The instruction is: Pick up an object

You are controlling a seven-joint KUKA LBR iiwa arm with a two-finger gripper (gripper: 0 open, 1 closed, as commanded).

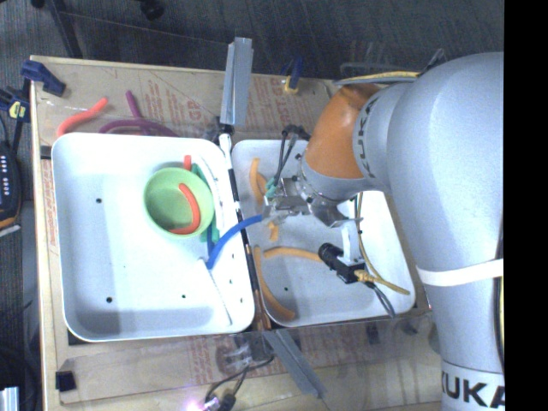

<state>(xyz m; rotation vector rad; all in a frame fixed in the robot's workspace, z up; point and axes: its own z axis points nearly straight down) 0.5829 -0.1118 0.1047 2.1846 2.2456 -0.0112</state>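
End effector, finger state cannot tell, hangs low in the right bin; nearest candidate, blue strip, lies just left, long axis slanting across the divider.

A wooden bench of pale plywood, printed with faint red lettering, carries two shallow white bins side by side: the left bin and the right bin, their rims touching along the middle. On the bare board behind the left bin lie an orange strip and a purple hose (the hose curls right against the bin's back rim). Blue clamps grip the bench's far edge.
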